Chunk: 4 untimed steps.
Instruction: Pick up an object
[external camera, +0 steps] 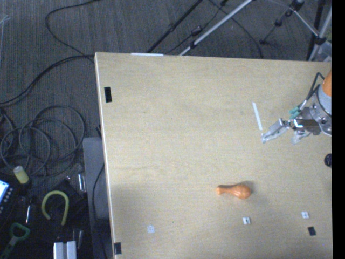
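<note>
Orange pear-shaped object [235,191] laid flat on tan surface [172,144], lower middle; long axis roughly horizontal, narrow neck pointed left, bulb right. Gripper [282,133] positioned well apart, up-right, fingers spread, nothing held between. Arm extended in from right, wrist angled left. White stick [257,116] seen just beside gripper.
</note>
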Each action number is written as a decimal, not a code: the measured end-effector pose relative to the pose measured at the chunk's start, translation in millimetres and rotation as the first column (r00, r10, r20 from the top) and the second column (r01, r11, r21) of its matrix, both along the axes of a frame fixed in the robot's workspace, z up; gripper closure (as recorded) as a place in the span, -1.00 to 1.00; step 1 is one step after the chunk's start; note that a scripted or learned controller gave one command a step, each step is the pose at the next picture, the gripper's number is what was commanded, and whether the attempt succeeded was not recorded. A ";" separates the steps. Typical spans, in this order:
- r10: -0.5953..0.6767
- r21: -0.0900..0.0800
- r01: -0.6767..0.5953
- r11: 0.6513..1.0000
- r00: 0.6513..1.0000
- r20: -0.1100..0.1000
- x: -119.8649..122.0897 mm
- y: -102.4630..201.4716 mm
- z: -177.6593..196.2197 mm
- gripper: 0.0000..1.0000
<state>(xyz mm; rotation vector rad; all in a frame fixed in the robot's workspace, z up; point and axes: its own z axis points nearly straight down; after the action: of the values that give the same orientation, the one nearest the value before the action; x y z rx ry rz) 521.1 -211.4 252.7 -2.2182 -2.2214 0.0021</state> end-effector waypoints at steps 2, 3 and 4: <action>0.333 0.001 -0.333 0.943 0.943 0.001 75.5 46.4 -169.6 -1.00; 0.330 -0.001 -0.330 0.944 0.944 0.002 123.5 89.4 -169.1 -1.00; 0.331 -0.002 -0.331 0.943 0.943 0.002 123.5 90.3 -160.2 1.00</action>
<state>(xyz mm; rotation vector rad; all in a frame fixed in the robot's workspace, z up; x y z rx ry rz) 644.6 -121.1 92.5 -1.8145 -2.5647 0.0019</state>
